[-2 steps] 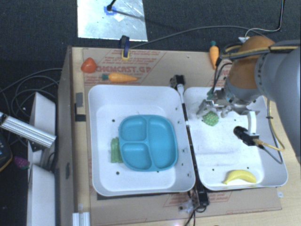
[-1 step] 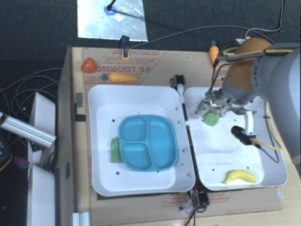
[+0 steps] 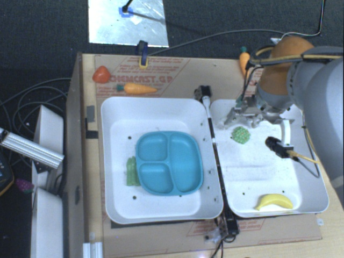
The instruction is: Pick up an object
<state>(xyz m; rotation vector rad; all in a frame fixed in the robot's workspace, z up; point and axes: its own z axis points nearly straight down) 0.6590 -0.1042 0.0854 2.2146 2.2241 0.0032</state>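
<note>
Dark carpet surrounds the counter [image 3: 161,71], a cardboard-lined top carrying two shallow white bins side by side. Taking the right bin [image 3: 309,195] as the landmark: the pincer [image 3: 244,117] sits low over its far left corner, hanging from the grey arm [image 3: 317,85] that comes in across the bin's far right side. Whether its metal fingers are spread or pressed together cannot be told from this slanting view, and nothing shows between them.

Nearest target is the green knobbly ball [image 3: 240,135], lying on the bin floor just on the near side of the pincer and close below it. It is roughly round, so no long axis matters; my guess is a short shift toward the camera and a drop would put the pincer over it. A yellow banana [image 3: 275,201] lies at the bin's near edge, well apart, its length running left to right.

Left of the right bin, the left bin [image 3: 115,198] holds a blue divided plate [image 3: 169,163] with a green block [image 3: 131,172] against its left side. Beyond that bin, a carrot [image 3: 140,89] and a tomato [image 3: 101,74] rest on the cardboard.
</note>
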